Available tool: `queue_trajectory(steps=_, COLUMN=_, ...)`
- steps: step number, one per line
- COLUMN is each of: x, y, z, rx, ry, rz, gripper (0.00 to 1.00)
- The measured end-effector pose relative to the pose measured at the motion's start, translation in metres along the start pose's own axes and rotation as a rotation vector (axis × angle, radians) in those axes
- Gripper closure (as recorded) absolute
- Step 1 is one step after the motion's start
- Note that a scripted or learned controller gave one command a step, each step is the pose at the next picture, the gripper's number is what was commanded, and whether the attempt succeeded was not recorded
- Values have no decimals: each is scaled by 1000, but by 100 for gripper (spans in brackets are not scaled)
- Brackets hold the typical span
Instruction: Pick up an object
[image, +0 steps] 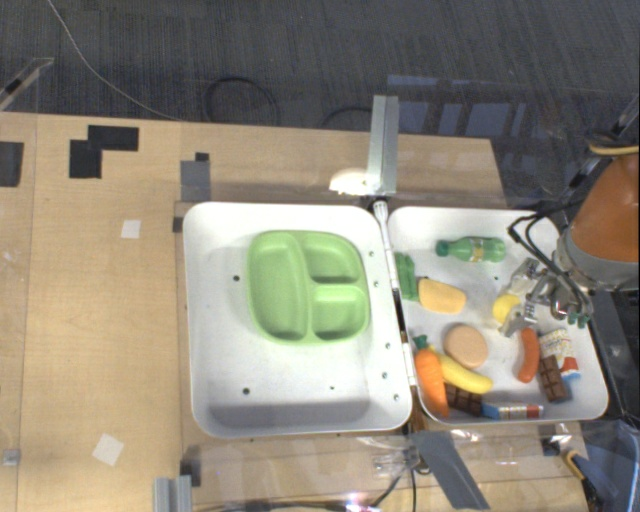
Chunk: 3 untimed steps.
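Lemon (506, 308) just under claw (528, 305); cannot tell claw state. Centre over lemon, clear of sausage (527, 356), before closing.

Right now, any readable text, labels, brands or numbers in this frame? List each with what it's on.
None can be read.
Green bottle: pale label band, too blurred to read.
Brown bar: markings too small to read.
Marker-like tube: no print legible.
Green divided tray: plain, no lettering.
Black squares on the bench: shapes, not characters.
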<state>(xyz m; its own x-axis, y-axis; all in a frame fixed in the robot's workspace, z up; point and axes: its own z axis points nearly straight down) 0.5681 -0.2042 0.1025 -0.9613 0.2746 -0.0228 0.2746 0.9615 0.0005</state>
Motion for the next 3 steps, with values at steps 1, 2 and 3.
queue_trajectory(steps=1, x=-62, y=19, z=16, rx=3, ry=31, rz=171, gripper=100)
queue_trajectory(steps=2, x=-61, y=18, z=18, rx=4, ry=32, rz=173, gripper=0)
queue_trajectory(steps=3, x=-52, y=79, z=16, rx=26, ry=44, rz=387, gripper=0)
